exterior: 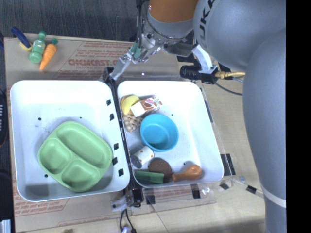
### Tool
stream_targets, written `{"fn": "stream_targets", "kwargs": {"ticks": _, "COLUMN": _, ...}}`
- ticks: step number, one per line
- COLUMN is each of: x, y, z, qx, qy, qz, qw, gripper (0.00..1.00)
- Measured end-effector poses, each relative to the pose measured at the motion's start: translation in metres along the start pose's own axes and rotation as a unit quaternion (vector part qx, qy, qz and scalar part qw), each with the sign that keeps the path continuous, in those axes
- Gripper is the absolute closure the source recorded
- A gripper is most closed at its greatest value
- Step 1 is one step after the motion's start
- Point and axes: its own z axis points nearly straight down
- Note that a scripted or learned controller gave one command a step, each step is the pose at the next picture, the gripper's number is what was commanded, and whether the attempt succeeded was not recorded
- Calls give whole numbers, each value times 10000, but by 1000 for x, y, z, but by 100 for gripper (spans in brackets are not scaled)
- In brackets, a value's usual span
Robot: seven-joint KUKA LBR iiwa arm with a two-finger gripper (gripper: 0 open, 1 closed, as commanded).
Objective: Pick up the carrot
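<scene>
The carrot [48, 55] lies outside both bins, on the cardboard-covered tabletop [87, 58] at the far left corner, tilted with its green top pointing up and to the right; it sits just beside a small green bottle [37, 48], and a blue and yellow item [20, 37] rests close by on the bottle's left. The big grey arm [243, 38] comes in from the right, its orange band [170, 1] showing near the top, and its hand [116, 71] hangs over the far edge of the bins, about where the two meet, well apart from the carrot. From here I cannot tell how the hand is set, and I see nothing in it. The left bin [29, 96] holds a green divided plate [75, 155] resting towards its near side. The right bin [201, 130] is busier: a blue bowl [159, 131] sits in the middle, with a yellow banana [128, 102] and a small wrapped snack [150, 103] just beyond it by the far left corner. Nearer to me there is a small white cylinder [144, 155], a dark brown round piece [160, 166], a brown drumstick [187, 172] and a dark green block [149, 177] against the near wall.
</scene>
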Motion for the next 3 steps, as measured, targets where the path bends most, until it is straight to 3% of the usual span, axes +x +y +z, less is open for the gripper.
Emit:
{"fn": "stream_targets", "kwargs": {"ticks": 1, "x": 78, "y": 7, "z": 106, "qx": 96, "qy": 57, "qz": 1693, "qw": 9855, "gripper": 0}}
{"fn": "stream_targets", "kwargs": {"ticks": 2, "x": 77, "y": 8, "z": 94, "qx": 99, "qy": 47, "qz": 1660, "qw": 9861, "gripper": 100}}
{"fn": "stream_targets", "kwargs": {"ticks": 3, "x": 138, "y": -78, "z": 22, "qx": 47, "qy": 35, "qz": 929, "qw": 9957, "gripper": 100}}
